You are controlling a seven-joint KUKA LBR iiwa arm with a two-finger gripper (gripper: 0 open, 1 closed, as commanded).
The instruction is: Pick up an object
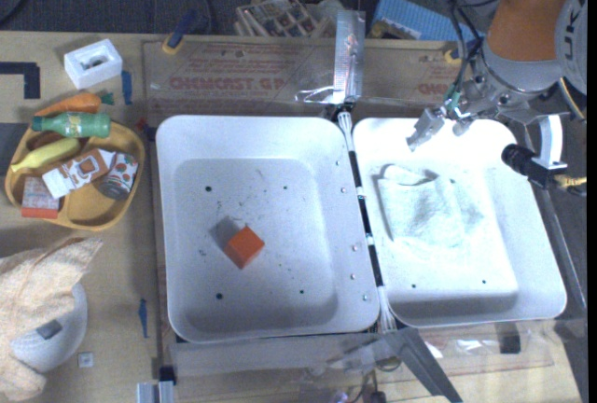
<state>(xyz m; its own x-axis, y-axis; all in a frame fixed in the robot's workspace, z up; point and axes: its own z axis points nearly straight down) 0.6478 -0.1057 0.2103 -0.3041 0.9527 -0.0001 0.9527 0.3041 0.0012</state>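
A wooden bench is carrying two shallow white bins side by side, with cables and boxes crowding the floor behind it and a yellow bowl point(75, 182) of toy food sitting off to the left. In the left bin point(187, 149) an orange block point(246, 246) is lying on the floor, a little left of the middle and slightly toward the near wall, turned so its corners point at the walls. In the right bin point(532, 289) a white cloth point(424, 205) is lying crumpled and nearly flat near the middle.

The gripper point(431, 124) is hanging over the far left corner of the right bin, above everything, and its fingers are standing apart with nothing between them. The cloth is lying just below it in the picture, nearer the camera, in the same bin. The block is lying well apart, across the divider, leftward and toward the camera. I judge the cloth the closer reach, the block the firmer thing to pinch.
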